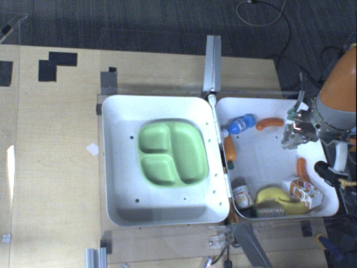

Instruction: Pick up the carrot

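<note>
Along the lower edge of the right bin (pixel 334 208) you see a banana (pixel 279 197), a can (pixel 241 196) and a carton (pixel 305 191) crowded together. The carrot (pixel 229 149) lies against the left wall, with open floor to its right. The gripper (pixel 294 134) hangs at right; you cannot tell its opening. A green tray (pixel 172 152) occupies the left bin (pixel 117 149).
</note>
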Robot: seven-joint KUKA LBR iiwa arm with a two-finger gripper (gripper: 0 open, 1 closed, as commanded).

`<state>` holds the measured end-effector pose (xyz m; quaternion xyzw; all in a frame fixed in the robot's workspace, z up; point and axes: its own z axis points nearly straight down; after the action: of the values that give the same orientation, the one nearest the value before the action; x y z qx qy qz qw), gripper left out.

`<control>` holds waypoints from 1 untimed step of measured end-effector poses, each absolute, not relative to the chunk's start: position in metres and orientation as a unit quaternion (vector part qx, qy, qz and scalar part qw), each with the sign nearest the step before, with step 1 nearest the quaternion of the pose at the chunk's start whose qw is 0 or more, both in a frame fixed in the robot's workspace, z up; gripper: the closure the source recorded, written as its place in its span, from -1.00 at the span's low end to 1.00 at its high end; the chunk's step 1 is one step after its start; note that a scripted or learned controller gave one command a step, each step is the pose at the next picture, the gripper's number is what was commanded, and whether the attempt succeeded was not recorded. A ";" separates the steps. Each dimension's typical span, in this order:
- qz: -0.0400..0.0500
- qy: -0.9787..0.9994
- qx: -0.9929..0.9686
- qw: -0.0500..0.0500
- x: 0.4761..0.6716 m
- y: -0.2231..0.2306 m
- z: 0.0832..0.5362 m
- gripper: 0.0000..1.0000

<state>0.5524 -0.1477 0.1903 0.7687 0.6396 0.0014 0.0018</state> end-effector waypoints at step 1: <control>0.001 0.726 0.687 0.003 0.513 -0.183 0.190 1.00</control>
<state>0.5130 -0.1826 0.1903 0.6872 0.7265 0.0013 0.0026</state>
